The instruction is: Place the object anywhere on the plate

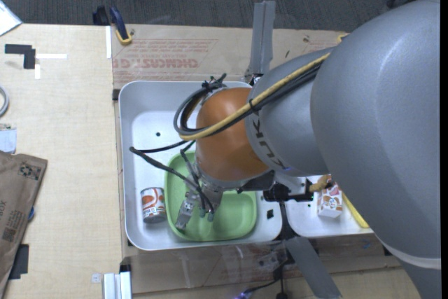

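Arm [336,129] hides plate [234,220] middle; can [152,206] beside plate.

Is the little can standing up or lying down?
Lying down. The can rests on its side on the bin floor, beside the green plate, its round end facing the bin's front wall.

My grey arm with its orange band [227,133] reaches from the right of the frame down over the left shallow white bin [136,150]. My two-finger gripper [190,212] hangs over the light green square plate [234,217] at lower centre. A small red-and-white can [152,205] lies just left of the plate, and a small red-and-white carton [329,203] sits in the right bin.
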You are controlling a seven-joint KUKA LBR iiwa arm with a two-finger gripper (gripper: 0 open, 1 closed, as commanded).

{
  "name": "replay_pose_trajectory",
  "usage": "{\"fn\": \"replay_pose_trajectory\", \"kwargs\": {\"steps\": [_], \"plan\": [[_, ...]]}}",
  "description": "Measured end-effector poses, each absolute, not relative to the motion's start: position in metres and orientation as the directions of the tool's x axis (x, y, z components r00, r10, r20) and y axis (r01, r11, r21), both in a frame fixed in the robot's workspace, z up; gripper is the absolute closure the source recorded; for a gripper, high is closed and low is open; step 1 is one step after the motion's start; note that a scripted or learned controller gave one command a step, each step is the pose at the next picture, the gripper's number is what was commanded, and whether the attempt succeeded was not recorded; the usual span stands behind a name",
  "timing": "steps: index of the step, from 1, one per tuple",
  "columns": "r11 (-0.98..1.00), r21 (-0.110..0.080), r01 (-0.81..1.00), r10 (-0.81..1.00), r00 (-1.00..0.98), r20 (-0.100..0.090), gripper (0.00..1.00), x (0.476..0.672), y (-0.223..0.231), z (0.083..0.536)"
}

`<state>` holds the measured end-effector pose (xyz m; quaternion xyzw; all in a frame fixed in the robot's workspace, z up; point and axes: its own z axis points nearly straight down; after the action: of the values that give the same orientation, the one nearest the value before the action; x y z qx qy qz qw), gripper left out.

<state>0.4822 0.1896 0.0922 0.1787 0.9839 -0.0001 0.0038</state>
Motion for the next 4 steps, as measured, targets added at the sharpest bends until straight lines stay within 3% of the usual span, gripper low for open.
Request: {"fn": "replay_pose_trajectory", "kwargs": {"steps": [3,4], "plan": [[0.933,-0.012,0.359,0.359,-0.933,-0.009,0.0,0.493,0.217,0.092],[0.849,-0.004,0.528,0.528,-0.849,0.001,0.0,0.479,0.201,0.18]]}}
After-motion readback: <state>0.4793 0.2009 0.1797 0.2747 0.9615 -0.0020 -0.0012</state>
